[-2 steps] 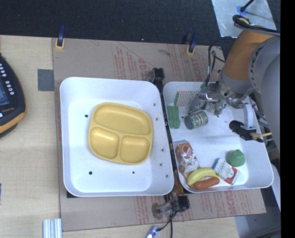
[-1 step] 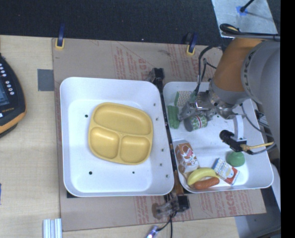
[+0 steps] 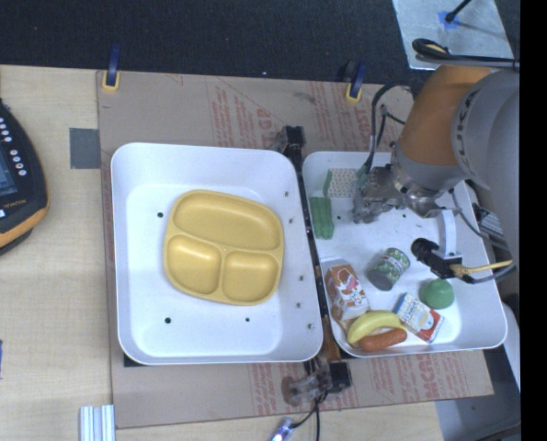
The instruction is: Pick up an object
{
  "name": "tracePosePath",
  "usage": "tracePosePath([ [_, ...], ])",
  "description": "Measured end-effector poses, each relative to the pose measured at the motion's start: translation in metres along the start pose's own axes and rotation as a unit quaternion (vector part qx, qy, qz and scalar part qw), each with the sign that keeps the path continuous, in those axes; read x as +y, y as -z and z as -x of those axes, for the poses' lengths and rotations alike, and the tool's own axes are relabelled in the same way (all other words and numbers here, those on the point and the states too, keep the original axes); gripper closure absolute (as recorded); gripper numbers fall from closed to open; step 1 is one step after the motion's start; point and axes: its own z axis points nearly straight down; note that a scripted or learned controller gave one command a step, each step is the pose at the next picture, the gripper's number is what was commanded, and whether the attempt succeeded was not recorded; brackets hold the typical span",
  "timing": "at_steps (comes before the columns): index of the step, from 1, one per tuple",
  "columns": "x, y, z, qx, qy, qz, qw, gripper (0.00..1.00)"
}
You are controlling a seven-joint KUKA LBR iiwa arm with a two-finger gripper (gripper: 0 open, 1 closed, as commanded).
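My gripper (image 3: 372, 202) hangs over the right bin (image 3: 480, 333). I cannot tell how it is set. The small can (image 3: 389, 266) stands close by, so I should drop straight down over it.

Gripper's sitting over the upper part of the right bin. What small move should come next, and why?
Probably lower the gripper straight down and check what lies beneath. It sits in the right bin near the green block, while the can, banana and green ball lie farther toward the bin's front. Nothing shows between its fingers.
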Motion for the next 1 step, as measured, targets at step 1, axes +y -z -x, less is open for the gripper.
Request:
tracePosePath([
  [1,0.0,0.0,0.0,0.0,0.0,0.0,1.0,0.0],
])
